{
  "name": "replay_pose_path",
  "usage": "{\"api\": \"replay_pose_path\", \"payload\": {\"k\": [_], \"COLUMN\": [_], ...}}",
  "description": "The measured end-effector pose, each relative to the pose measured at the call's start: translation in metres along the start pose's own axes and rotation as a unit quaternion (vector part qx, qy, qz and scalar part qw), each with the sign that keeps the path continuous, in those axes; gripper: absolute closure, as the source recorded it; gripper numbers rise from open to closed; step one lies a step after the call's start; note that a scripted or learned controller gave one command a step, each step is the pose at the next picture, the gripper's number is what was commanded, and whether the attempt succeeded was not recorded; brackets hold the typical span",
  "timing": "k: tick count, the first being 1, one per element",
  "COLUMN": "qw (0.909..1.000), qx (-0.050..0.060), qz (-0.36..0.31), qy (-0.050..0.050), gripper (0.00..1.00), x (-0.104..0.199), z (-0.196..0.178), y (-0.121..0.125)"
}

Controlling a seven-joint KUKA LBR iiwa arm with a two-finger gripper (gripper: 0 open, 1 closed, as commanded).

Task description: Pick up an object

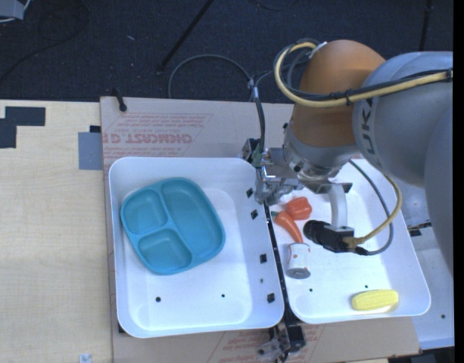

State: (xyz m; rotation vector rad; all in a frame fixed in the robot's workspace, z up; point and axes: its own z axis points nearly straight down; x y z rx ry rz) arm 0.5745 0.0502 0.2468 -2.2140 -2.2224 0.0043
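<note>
The right bin [413,278] holds an orange carrot-shaped toy [294,210], a small white cylinder with a red mark [297,259] and a yellow corn-cob toy [374,300]. My gripper [271,183] hangs low over the right bin's left rim, just up and left of the orange toy, under the orange wrist band [334,89]. The wrist hides its tips. In the left bin [186,301] lies a blue divided plate [171,224].
A black plug on a yellow-and-black cable [328,235] dangles from the arm over the right bin, between the orange toy and the white cylinder. The divider wall between the bins [275,263] runs right below the gripper. Cardboard lies under both bins.
</note>
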Motion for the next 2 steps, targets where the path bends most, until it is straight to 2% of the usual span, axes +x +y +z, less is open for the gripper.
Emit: {"api": "replay_pose_path", "payload": {"k": [1,2], "qw": [1.0000,1.0000], "qx": [0.001,0.000], "qz": [0.000,0.001], "qy": [0.000,-0.001], "gripper": [1.00,0.00], "x": [0.0575,0.0555], "z": [0.0035,0.0033], "y": [-0.0103,-0.0100]}}
